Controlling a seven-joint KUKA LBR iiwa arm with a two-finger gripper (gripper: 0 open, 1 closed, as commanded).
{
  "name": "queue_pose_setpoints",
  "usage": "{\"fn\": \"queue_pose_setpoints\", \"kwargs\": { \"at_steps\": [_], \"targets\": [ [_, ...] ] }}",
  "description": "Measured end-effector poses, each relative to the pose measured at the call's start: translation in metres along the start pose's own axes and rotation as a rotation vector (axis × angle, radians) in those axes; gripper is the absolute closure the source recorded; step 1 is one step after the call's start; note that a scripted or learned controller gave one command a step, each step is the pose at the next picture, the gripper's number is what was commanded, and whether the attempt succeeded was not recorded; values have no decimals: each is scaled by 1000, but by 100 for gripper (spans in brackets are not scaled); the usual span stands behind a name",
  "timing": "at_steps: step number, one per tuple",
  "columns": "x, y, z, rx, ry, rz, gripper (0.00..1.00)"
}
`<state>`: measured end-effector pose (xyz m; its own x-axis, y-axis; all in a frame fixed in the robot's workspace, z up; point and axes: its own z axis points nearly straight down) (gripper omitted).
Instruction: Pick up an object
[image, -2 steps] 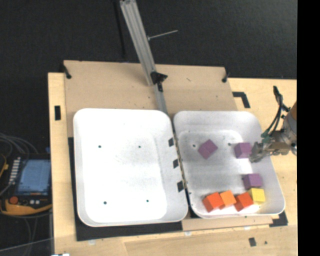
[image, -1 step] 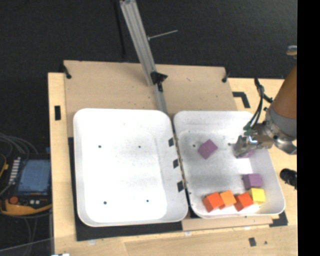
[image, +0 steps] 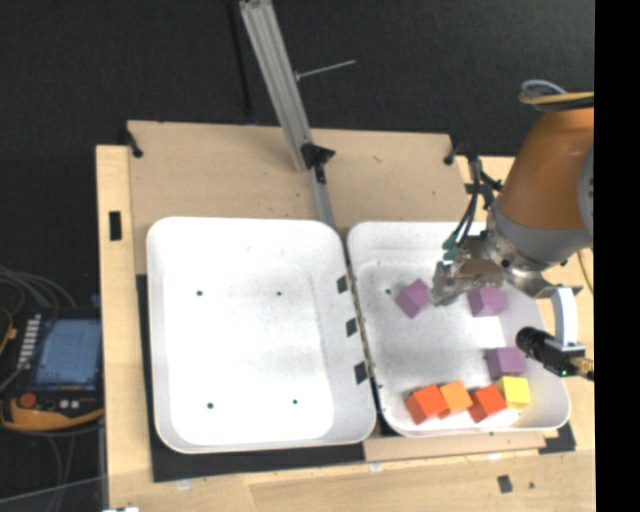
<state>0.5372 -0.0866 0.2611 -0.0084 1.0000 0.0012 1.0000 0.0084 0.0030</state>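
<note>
The right bin (image: 395, 245) holds several small blocks. A purple block (image: 412, 298) lies near its middle left, another purple block (image: 488, 299) sits to the right of it, and a third (image: 505, 361) is lower right. Along the front wall lie two orange blocks (image: 428, 402) (image: 457, 396), a red block (image: 488, 402) and a yellow block (image: 516, 390). My gripper (image: 452, 283) hangs low over the bin between the two upper purple blocks, just right of the left one. I see no block between its tips.
The left bin (image: 250, 330) stands beside the right one. A slanted metal pole (image: 285, 95) rises from the bench behind the bins. A blue-screened device (image: 60, 360) sits off the bench at the far left.
</note>
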Motion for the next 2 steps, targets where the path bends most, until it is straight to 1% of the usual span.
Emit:
{"fn": "queue_pose_setpoints", "kwargs": {
  "at_steps": [1, 2],
  "targets": [
    [47, 23, -4, 0, 0, 1, 100],
    [98, 37, 12, 3, -1, 2, 100]
  ]
}}
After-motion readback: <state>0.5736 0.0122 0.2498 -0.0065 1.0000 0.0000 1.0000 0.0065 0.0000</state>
